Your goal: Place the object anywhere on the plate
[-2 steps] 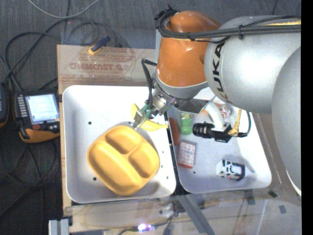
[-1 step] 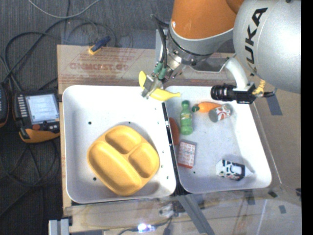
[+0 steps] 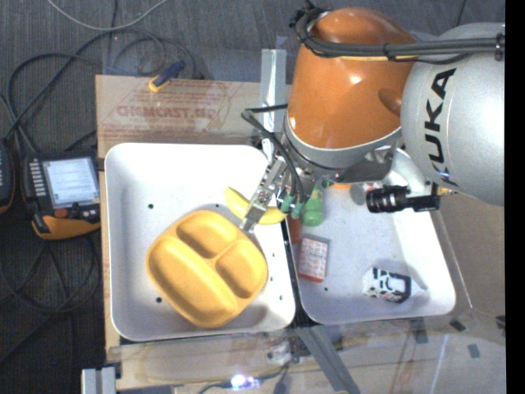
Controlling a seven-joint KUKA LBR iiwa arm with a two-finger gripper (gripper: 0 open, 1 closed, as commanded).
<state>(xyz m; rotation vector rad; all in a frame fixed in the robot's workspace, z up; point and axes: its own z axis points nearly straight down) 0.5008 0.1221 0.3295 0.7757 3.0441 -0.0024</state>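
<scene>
Banana (image 3: 246, 206), yellow, lies in left bin (image 3: 131, 171) at the top right edge of the yellow divided plate (image 3: 207, 267), partly hidden by the gripper (image 3: 261, 206). Pincer tips sit on it; grip cannot be told. Right bin (image 3: 426, 286) holds a green item (image 3: 312, 212), red packet (image 3: 312, 258), black-white object (image 3: 385, 283).

Surface (image 3: 131, 105) carries two white bins: left bin (image 3: 131, 179), right bin (image 3: 426, 294), side by side, rims touching.
</scene>
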